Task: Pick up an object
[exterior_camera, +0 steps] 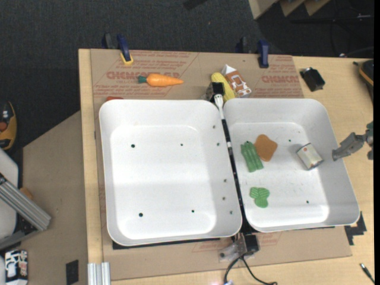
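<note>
**Mostly plastic on cardboard**

Both bins (169,114) look like smooth white plastic with a slight sheen. Under them is a matt brown cardboard sheet (196,70) with red print. The carrot (159,81) and green pieces (252,157) look like shiny toy plastic. The little can (309,155) reads as dull metal. The floor (89,10) looks like dark, rough carpet.

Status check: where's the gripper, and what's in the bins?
Gripper at right bin's right rim, nothing held. Inside: silver block, orange piece, two green pieces.
</note>
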`<state>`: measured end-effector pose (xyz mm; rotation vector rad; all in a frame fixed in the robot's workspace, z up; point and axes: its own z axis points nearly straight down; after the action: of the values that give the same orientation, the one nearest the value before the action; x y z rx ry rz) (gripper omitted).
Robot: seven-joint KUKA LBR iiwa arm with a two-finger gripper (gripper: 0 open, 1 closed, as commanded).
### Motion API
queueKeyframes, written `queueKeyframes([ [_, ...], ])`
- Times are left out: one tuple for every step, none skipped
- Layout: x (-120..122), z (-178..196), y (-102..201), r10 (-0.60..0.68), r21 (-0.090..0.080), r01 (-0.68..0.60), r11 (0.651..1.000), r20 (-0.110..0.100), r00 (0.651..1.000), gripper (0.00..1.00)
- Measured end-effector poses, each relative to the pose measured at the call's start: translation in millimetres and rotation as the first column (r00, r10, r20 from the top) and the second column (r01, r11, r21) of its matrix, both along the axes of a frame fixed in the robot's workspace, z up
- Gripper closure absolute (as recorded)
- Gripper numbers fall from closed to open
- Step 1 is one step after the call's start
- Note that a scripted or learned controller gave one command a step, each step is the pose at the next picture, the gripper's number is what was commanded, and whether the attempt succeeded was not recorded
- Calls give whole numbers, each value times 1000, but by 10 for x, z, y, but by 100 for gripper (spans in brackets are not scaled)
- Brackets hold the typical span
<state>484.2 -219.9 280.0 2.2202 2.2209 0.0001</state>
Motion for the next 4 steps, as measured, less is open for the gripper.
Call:
queueKeyframes([
  [33, -1011, -30, 0, 5, 0, 1000, -10, 1000, 0],
  [936, -1805, 11, 6, 7, -6, 1000, -1, 1000, 0],
  [726, -1968, 654, 5, 6, -5, 1000, -7, 1000, 0],
  [1408, -1945, 787, 4, 0, -4, 1000, 6, 1000, 0],
])
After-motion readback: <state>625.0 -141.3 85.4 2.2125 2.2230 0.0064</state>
